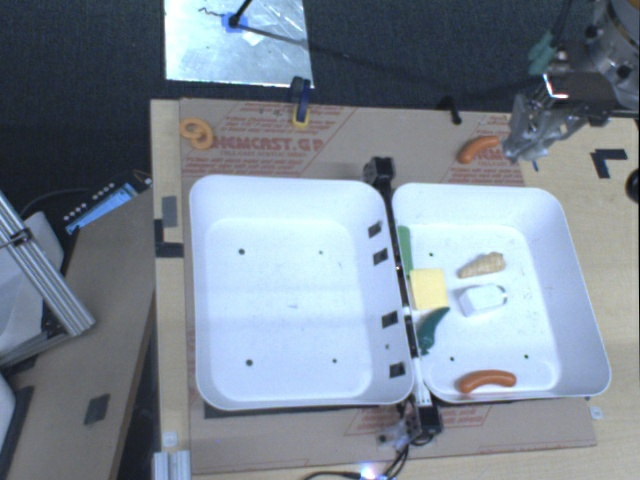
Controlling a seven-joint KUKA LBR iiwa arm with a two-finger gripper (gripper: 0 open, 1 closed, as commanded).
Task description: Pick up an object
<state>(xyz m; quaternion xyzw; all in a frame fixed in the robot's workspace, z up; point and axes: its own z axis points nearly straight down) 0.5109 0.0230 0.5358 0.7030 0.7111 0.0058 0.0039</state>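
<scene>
The right bin (pixel 560 228) holds several objects: a tan bread-like piece (pixel 482 265), a white block (pixel 481 299), a yellow square (pixel 428 289), a green strip (pixel 405 247), a dark teal piece (pixel 429 326) and an orange sausage (pixel 487 380) near the front wall. My gripper (pixel 528 146) hangs above the bench behind the right bin's far rim, well away from those objects. Another orange sausage (pixel 479 149) lies on the cardboard just left of the gripper, outside the bin.
The left bin (pixel 210 368) sits beside the right one, joined by black clips (pixel 381 172). An orange ring (pixel 197 132) and a yellow-blue clamp (pixel 300 101) rest on the cardboard at the back. A shiny metal sheet (pixel 236 28) lies behind the bench.
</scene>
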